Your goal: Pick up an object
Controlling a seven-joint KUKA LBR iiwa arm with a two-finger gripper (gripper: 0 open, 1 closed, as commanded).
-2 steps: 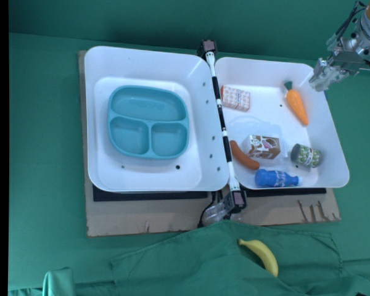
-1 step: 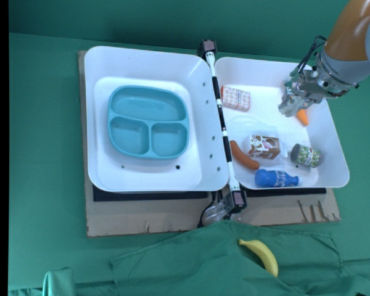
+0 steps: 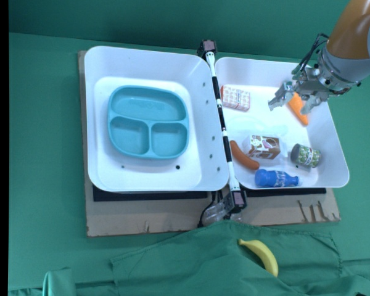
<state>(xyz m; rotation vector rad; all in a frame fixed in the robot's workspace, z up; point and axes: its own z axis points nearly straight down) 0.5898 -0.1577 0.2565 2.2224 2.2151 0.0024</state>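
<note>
My gripper [image 3: 293,103] hangs over the far right part of the right bin [image 3: 333,142], fingers spread apart. An orange carrot [image 3: 300,111] lies slanted between them, nearer the right finger [image 3: 309,105], and neither finger presses on it. Other objects in this bin are a pink and white packet [image 3: 235,97], a red sausage [image 3: 244,155], a brown and white carton [image 3: 263,147], a green can [image 3: 305,156] and a blue bottle [image 3: 275,178].
The left bin [image 3: 105,66] holds a teal divided plate [image 3: 149,122]. A ridge with black clamps [image 3: 221,113] separates the bins. A yellow banana [image 3: 260,254] lies on green cloth in front of the bench.
</note>
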